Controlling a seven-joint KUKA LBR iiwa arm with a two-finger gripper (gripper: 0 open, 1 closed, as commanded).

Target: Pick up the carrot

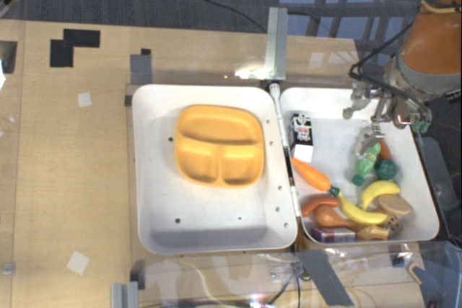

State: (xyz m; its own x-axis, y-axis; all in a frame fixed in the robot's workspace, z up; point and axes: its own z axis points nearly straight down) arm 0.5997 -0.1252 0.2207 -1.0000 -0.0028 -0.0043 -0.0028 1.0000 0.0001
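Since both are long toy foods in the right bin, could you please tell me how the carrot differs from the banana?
The carrot is orange and straight, while the banana is yellow and curved. The carrot lies near the bin's left wall by the divider; the banana lies nearer the front, among other toys. The carrot has bare floor around most of it; the banana is crowded by neighbours. Both lie flat in the right bin, and both point diagonally.

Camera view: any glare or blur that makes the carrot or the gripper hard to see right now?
Camera view: a bright glare spot sits on the bench above the bins, away from the carrot, which is evenly lit and fairly sharp against the right bin; the gripper is soft and cluttered against green toys, its fingers unreadable; reflections streak the bottom edge.
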